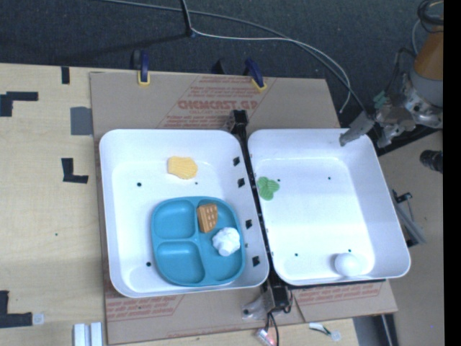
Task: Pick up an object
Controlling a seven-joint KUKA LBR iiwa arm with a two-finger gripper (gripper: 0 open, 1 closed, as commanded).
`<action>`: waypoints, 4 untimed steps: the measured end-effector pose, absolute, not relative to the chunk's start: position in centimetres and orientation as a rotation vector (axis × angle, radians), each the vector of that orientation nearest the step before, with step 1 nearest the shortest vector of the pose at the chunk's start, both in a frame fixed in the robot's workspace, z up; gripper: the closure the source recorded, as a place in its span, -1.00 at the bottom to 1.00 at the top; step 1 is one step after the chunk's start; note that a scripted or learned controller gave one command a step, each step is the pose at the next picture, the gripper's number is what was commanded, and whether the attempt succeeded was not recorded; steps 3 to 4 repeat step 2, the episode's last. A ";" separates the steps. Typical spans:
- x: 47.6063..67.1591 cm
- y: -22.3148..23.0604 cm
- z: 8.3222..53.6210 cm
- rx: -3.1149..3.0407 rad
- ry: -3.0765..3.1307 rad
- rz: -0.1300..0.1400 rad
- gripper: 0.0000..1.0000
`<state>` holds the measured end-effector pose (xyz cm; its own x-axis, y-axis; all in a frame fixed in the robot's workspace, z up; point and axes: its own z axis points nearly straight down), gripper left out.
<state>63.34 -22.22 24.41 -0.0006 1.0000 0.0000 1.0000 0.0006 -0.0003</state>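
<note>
Nearest you, well below the gripper [354,133], a white ball [349,264] sits in the right bin [374,193]. Farther up, your arm [421,85] hangs over that bin's far right corner.

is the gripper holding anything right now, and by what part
Nothing is held. The gripper hovers at the upper right corner of the right shallow white bin, away from the small green object and white ball.
</note>
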 end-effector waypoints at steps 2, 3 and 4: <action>57.2 -12.7 28.8 -2.220 -2.223 0.000 -1.00; 57.2 -12.7 28.8 -2.220 -2.223 0.000 -1.00; 57.2 -12.7 28.8 -2.220 -2.223 0.000 -1.00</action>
